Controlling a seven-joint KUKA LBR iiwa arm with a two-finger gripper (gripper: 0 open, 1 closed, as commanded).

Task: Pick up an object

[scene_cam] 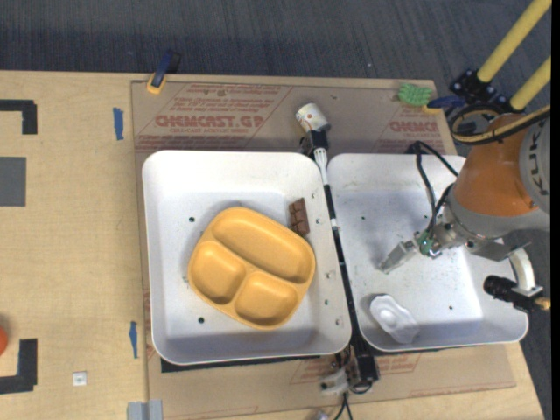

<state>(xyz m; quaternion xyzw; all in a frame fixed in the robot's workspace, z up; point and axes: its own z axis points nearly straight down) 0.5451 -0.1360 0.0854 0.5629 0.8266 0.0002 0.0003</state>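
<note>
Wooden bench [70, 234] (taped marks), cardboard sheet [227, 112], dark blue carpet [262, 16]

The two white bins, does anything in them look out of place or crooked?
Nothing looks spilled or broken. The yellow divided tray sits askew in the left bin, turned at a slant to its walls, with a small brown block beside its upper right edge. In the right bin, a clear plastic piece lies near the front wall.
</note>
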